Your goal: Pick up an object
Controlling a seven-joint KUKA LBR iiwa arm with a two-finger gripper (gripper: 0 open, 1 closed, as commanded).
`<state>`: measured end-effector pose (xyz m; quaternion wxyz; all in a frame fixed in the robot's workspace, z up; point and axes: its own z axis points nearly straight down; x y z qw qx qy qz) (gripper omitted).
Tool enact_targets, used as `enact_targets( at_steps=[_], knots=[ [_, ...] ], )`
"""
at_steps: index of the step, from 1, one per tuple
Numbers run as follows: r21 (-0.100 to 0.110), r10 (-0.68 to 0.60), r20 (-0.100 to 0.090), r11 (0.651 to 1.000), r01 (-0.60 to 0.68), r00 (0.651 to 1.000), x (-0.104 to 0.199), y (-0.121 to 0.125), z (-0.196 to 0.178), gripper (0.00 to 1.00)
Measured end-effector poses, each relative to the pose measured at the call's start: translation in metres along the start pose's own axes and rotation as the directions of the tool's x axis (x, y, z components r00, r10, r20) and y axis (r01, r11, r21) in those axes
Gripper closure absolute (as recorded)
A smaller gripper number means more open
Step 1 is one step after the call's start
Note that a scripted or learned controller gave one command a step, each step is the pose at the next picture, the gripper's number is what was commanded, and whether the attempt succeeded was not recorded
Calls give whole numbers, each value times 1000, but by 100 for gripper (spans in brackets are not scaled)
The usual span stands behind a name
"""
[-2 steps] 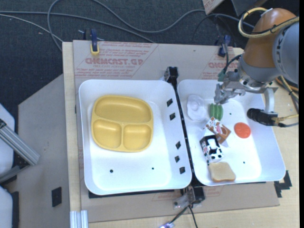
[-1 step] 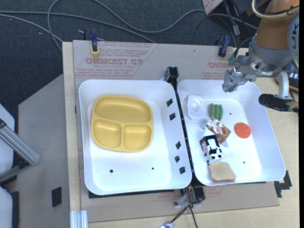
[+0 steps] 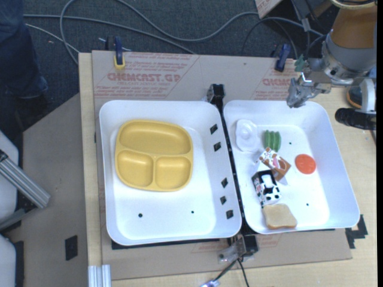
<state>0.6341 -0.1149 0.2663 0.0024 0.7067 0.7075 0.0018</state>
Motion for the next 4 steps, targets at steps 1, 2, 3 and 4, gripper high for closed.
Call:
enact_targets(
  at_steps=[1, 2, 3, 4],
  knots=[
    [8, -4, -3, 1000, 4, 1000, 51, -21, -3, 100],
    [9, -5, -4, 1000, 5, 1000, 105, -43, -2, 100],
    [9, -4, -4, 1000, 4, 1000, 153, -54, 1, 100],
    [11, -4, -3, 1000, 4, 1000, 207, -77, 11, 100]
  ],
)
